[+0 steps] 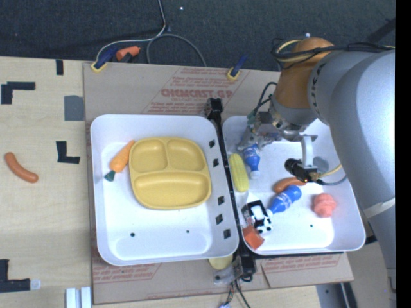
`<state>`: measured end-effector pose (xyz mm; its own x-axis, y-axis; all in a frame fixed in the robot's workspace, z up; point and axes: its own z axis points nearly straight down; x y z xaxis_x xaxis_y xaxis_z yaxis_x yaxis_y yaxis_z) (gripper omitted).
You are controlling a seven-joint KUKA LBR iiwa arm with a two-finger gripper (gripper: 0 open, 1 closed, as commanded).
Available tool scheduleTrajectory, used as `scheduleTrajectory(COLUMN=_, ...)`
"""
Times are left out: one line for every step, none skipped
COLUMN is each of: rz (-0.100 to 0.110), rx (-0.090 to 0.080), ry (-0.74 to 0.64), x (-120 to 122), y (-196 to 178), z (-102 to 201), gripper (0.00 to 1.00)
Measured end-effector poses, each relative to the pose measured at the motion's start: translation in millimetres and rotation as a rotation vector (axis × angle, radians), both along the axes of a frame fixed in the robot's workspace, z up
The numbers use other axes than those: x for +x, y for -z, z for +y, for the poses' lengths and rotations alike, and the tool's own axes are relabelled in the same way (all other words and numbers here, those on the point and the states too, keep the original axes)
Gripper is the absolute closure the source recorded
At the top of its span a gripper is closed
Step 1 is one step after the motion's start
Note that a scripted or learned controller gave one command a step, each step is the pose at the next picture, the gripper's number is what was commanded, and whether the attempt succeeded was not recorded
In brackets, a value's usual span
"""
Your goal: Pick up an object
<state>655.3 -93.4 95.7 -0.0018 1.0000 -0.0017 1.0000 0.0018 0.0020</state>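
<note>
My gripper [254, 137] is down in the right bin [343, 226], near its back left corner. Just in front of it lies a small blue object [251, 160], close to or touching the gripper tip; I cannot tell whether it is held. A yellow corn-like piece [239, 172] lies along the bin's left wall. Further front are an orange sausage [286, 185], a blue bottle [284, 201], a pink ball [324, 205], a black-and-white block [259, 218] and a red-orange piece [253, 239].
The left bin [160, 242] holds a yellow divided plate [170, 172] and a carrot [119, 158] beside it. An orange sausage [20, 167] lies on the bench at far left. The arm [359, 108] covers the right bin's back right.
</note>
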Motion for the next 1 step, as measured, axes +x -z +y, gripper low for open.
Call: scheduleTrajectory(rz=-0.004, rx=0.004, ry=-0.002, x=-60.8, y=-94.4, z=38.3, gripper=1.00)
